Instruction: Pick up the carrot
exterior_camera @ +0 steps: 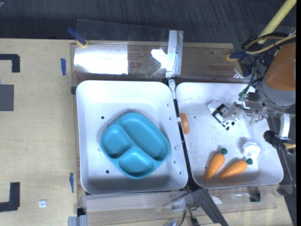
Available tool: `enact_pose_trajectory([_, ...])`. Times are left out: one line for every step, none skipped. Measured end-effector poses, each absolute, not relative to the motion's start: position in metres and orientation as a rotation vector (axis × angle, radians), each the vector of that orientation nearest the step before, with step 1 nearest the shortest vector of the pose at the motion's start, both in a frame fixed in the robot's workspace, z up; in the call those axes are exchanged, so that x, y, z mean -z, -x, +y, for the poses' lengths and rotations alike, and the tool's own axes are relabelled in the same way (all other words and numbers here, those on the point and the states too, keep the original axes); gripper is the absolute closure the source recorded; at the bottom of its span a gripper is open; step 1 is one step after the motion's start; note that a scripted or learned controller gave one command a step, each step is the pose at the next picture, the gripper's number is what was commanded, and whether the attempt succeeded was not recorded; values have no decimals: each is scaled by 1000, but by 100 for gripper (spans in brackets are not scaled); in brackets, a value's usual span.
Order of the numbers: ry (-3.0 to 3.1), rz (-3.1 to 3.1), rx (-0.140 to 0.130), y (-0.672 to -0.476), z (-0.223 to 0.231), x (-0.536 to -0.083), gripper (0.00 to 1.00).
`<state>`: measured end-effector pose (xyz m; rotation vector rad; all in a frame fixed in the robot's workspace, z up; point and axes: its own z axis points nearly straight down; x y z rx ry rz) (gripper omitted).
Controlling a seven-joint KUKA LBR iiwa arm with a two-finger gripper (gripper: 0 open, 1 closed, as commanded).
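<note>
My gripper [225,117], grip unreadable, hovers above two carrots [216,164]; a white object [252,150] lies beside the right carrot [234,168].

Floor [141,6] across the top: dark grey, carpet-like ribbed texture. Tabletop [35,126] is light wood grain, fills the left side. Black angular markings [13,62] near its left edge, top and bottom; a dark grey square patch [5,98] between them. Short blue tape strips [63,66] on the wood near the bins' left side. Behind the bins, a clear plastic sheet [122,55] over brown cardboard, strong white glare on it. A metallic bracket [175,53] stands upright at its middle. Lighting is even and bright overhead.
</note>
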<state>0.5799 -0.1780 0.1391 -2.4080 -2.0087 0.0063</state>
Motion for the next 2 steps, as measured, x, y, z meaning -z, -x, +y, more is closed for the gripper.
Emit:
enact_pose_trajectory([2534, -1850, -3, -524, -113, -129, 0])
enact_pose_trajectory([2241, -2201, 1, -479, -91, -89, 0])
